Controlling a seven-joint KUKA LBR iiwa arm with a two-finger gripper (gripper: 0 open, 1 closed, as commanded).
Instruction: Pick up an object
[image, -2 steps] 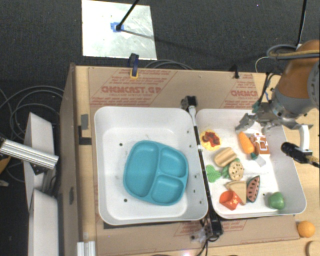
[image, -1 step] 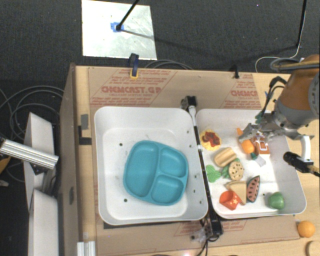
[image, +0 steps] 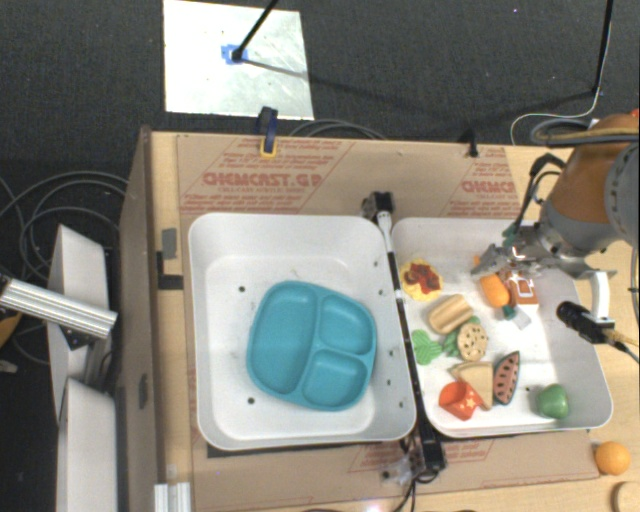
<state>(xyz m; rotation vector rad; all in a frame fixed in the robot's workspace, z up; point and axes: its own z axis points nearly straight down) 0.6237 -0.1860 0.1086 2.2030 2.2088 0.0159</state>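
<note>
Cardboard-brown table (image: 300, 180) fills the frame centre and carries two white bins. The left bin (image: 215, 300) holds a teal divided tray (image: 312, 345). The right bin (image: 590, 385) holds mixed toy food. The arm (image: 590, 200) enters from the upper right. Its pincer (image: 508, 262) sits at the upper middle of the right bin. Pincer state: cannot tell, since the tips are too small to resolve. An orange piece (image: 493, 290), the likely target, lies just below the pincer, long axis roughly vertical in frame. Contact is unconfirmed. Neighbours: bread roll (image: 449, 311) lower left, green ball (image: 552, 401) at the lower right corner. Dark carpet (image: 80, 90) surrounds the table.
</note>
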